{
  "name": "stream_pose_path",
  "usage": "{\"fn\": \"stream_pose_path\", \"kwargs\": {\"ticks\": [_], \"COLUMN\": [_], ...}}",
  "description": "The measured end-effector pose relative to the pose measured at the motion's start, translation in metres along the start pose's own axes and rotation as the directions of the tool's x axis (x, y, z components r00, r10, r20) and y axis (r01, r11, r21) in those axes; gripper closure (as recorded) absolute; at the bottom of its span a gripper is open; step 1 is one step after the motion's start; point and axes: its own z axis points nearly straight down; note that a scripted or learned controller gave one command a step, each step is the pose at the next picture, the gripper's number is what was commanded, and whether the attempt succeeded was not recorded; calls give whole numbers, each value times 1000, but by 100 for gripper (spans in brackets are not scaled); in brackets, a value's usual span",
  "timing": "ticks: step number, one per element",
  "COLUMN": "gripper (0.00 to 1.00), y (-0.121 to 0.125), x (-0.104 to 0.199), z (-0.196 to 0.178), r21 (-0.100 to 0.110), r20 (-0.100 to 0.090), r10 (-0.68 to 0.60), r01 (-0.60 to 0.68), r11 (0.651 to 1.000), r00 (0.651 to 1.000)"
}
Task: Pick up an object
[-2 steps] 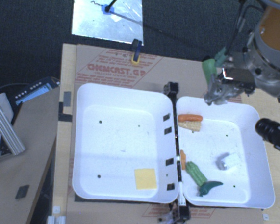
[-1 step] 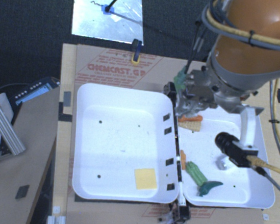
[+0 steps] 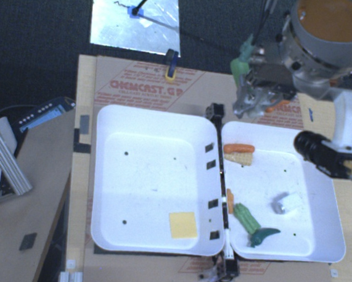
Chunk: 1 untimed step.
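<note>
Hovering above the far edge of the right shallow white plastic bin [image 3: 315,243], the metal two-finger gripper [image 3: 254,104] hung under the grey arm's orange band [image 3: 342,20]; how it stood, and whether it gripped anything, could not be told. Below it, near that bin's far wall, lay an orange carrot-like stick [image 3: 238,148] on a pale yellow piece [image 3: 240,157]. Nearer the front lay a bumpy green pickle-shaped toy [image 3: 246,218], a teal curved toy [image 3: 262,235] touching it, and a small grey-white block [image 3: 286,204]. The left white bin [image 3: 118,163] held a flat yellow square [image 3: 183,225]. Both bins sat on printed brown cardboard [image 3: 144,84] over a bench beside dark carpet [image 3: 38,31].
</note>
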Motion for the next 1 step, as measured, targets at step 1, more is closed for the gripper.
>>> {"fn": "stream_pose_path", "kwargs": {"ticks": [1], "gripper": [100], "y": [-3], "x": [11], "z": [145], "r21": [25], "r20": [8], "r10": [4], "r01": [-4], "r11": [1000], "r00": [1000]}}
